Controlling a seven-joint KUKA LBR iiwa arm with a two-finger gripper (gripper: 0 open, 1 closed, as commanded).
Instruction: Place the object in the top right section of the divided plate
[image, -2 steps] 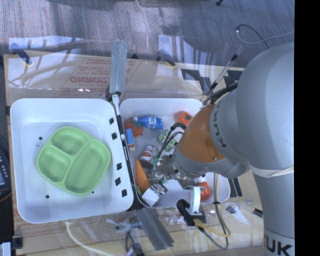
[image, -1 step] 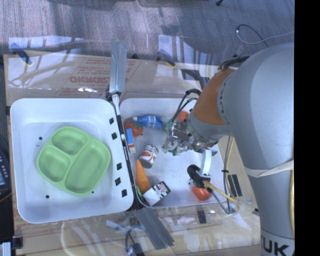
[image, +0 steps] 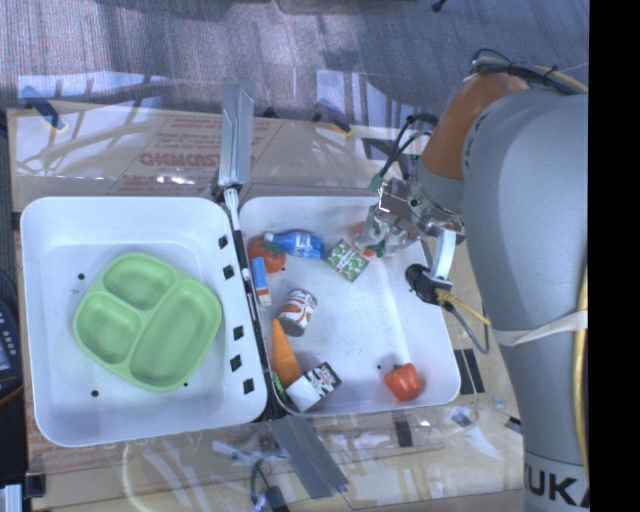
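overhead, end effector (image: 385, 232) at right bin's (image: 440, 345) far edge beside green carton (image: 347, 261), grip state unclear

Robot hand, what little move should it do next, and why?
Probably lower onto the green carton just beside the gripper in the right bin. The green divided plate in the left bin holds nothing yet, and I can't see anything between the fingers.

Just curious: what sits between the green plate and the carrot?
In the camera view, the two bins' adjoining walls run between the plate and the carrot; the left bin's floor beside the plate is bare.
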